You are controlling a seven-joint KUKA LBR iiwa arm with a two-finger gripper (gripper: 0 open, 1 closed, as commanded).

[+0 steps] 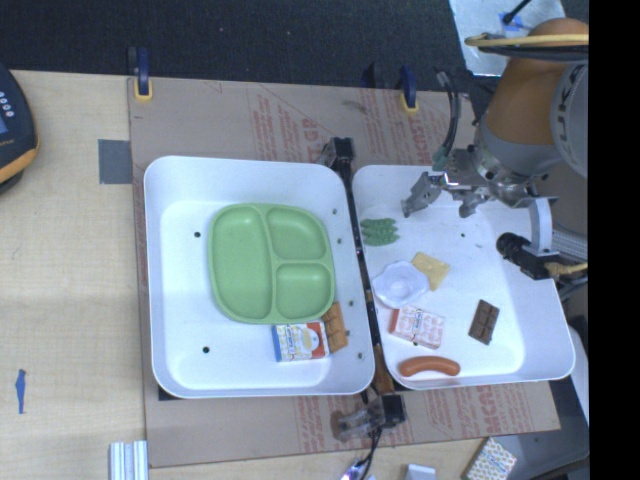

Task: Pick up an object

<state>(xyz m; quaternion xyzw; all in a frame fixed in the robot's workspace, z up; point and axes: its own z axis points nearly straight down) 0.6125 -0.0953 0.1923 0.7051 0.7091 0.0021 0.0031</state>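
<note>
**Arm poised over the right bin, nothing taken yet**

The table (70, 268) carries a sheet of cardboard (250, 118), clipped at its far edge, probably to keep the two bins from sliding. On it sit the left bin (175, 183) and the right bin (540, 353), pressed side by side so that one reach serves both.

The arm (530, 88) comes in from the right and hangs over the far end of the right bin. Its pincer (445, 196) stands wide, fingers splayed apart with nothing between them, just above the bin floor in a bare patch; no item lies directly beneath it, so I judge that a grasp here would close on air.

The left bin holds a green divided plate (272, 263), lying flat in the middle, with a small blue-and-white carton (299, 342) and a brown piece (336, 328) at its near edge.

The likely candidates for picking are scattered loosely in the right bin, well apart from one another, which leaves room for fingers: a green leafy toy (379, 231) nearest the pincer, a yellow cheese wedge (432, 268), a white round lid (399, 286), a red-and-white packet (416, 326), a chocolate bar (484, 321) and a sausage (429, 367) at the near wall.
</note>
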